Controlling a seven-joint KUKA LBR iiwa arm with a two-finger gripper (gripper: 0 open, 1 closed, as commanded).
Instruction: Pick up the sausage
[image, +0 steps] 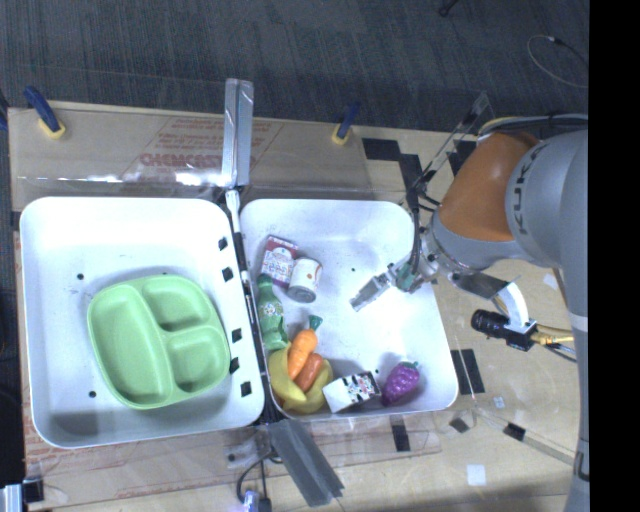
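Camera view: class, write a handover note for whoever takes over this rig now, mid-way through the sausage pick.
Gripper: over the bare middle of the right bin, nothing at its tip.
Sausage: probably the reddish piece near the bin's front left, lying against the carrot on the banana.
Done: nothing yet; the sausage is not lifted.
Left: move across to it, grasp and lift.

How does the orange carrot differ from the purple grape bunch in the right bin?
The long, tapered orange carrot has a green top; the rounder purple grape bunch looks bumpy. The carrot lies near the bin's left wall, touching a yellow banana; the grapes lie toward the front right corner. Both are toy foods in the right white bin.
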